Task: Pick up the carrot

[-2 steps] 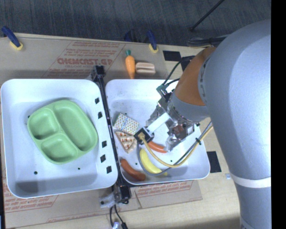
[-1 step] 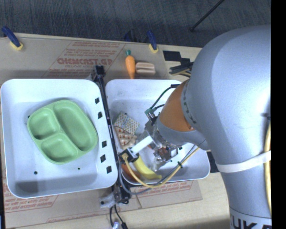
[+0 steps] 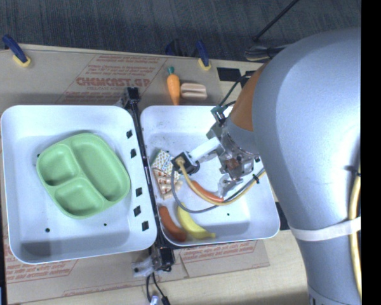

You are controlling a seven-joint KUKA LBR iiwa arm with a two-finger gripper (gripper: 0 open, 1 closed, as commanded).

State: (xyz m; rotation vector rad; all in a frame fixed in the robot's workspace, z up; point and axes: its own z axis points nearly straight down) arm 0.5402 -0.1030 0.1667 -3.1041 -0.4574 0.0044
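The gripper (image 3: 232, 170) hangs low over the right bin (image 3: 240, 226), whose near end holds a banana (image 3: 193, 224) and a reddish sausage (image 3: 170, 222) with a patterned piece (image 3: 165, 173) further in, so a descent here would likely close on the wrong food; whether it is released or clenched I cannot tell. The left bin (image 3: 25, 234) carries a green divided plate (image 3: 82, 173). Farthest off, the carrot (image 3: 173, 89) lies outside both bins on the cardboard (image 3: 101, 81) just past the right bin's far rim, beside a tan block (image 3: 193, 92), where a reach could clip that rim.

arm (image 3: 308, 119) covers right bin (image 3: 178, 116) rim, perhaps contents
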